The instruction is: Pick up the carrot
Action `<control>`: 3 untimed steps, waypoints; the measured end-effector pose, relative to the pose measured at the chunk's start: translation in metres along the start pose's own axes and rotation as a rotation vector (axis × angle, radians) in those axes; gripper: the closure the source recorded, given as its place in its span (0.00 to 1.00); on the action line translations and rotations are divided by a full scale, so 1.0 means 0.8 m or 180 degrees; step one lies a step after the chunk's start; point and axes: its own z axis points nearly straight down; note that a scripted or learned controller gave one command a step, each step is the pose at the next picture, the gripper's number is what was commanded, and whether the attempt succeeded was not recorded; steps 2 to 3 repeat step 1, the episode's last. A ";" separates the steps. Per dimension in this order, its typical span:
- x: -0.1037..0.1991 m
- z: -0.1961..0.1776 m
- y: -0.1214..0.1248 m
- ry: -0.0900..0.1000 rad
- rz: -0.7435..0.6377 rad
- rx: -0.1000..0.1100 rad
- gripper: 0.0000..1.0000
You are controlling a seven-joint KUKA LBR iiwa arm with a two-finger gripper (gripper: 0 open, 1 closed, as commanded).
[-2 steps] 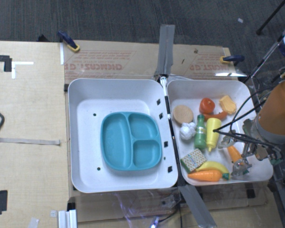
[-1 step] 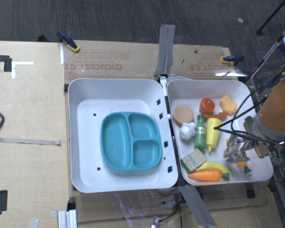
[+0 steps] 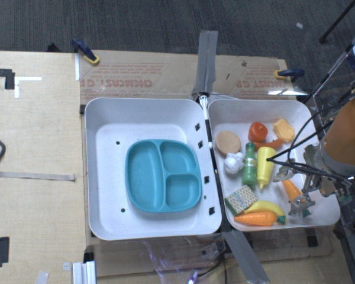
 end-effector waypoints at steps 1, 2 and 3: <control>-0.004 -0.013 0.000 -0.0020 -0.0011 0.0009 1.00; -0.004 -0.013 0.000 -0.0020 -0.0011 0.0009 1.00; -0.004 -0.013 0.000 -0.0020 -0.0011 0.0009 1.00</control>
